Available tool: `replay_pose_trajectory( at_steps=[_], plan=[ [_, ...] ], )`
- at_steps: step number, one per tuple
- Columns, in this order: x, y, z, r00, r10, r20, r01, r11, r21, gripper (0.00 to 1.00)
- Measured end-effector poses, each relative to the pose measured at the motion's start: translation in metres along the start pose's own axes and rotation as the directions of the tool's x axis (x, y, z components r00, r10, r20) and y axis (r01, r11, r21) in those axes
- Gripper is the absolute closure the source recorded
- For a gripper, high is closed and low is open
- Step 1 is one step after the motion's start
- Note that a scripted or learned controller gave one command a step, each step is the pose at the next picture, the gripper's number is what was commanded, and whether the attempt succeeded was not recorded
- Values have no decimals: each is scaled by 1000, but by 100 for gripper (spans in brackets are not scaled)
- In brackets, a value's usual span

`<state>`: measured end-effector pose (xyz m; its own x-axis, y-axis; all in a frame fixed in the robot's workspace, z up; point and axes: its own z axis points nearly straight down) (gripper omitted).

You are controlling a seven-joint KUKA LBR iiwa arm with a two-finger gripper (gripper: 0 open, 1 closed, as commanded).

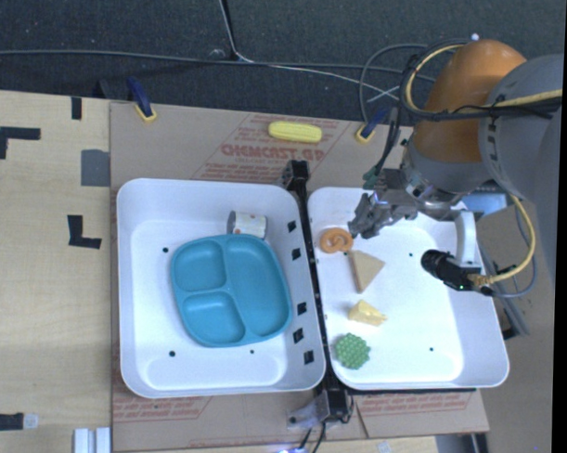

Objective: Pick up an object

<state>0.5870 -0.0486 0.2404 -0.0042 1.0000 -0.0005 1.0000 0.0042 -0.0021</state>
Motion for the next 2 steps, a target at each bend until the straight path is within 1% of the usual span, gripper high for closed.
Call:
replay_pose_trajectory(
  at_steps=[1,2],
  plan=[
    [53,19,-4,1000,-1,-1,1,1000,-2,100],
    [101,30,-1,1000,-1,0,1,1000,-1,100]
  ],
)
